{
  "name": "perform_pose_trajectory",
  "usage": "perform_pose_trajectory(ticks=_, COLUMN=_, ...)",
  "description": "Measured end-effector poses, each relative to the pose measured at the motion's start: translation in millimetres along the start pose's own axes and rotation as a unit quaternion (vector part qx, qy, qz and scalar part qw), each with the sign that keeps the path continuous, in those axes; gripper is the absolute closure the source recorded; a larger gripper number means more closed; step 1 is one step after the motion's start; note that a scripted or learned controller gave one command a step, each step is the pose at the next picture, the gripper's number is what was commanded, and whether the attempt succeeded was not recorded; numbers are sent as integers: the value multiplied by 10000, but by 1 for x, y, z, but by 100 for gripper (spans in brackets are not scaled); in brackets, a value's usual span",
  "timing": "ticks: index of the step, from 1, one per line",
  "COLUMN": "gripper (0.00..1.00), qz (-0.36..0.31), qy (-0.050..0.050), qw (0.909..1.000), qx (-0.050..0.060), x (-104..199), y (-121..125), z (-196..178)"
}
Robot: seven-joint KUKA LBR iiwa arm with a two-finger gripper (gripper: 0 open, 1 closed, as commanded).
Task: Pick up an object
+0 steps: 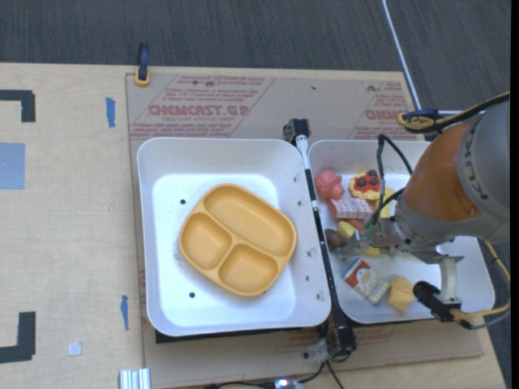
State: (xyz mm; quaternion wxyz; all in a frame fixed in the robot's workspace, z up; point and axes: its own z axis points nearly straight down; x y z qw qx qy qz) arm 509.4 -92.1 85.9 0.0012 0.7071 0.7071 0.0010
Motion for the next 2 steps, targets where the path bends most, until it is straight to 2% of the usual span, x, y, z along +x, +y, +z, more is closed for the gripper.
perform_pose_trajectory(ticks=1, gripper=100, qz=0, qy=-17, qw=10000, qx=-25, x=-1, y=1, z=-11)
perform_pose_trajectory(ticks=2, gripper=100, qz=2, qy=-10, qw=10000, qx=0, x=-94, y=-29, z=-135)
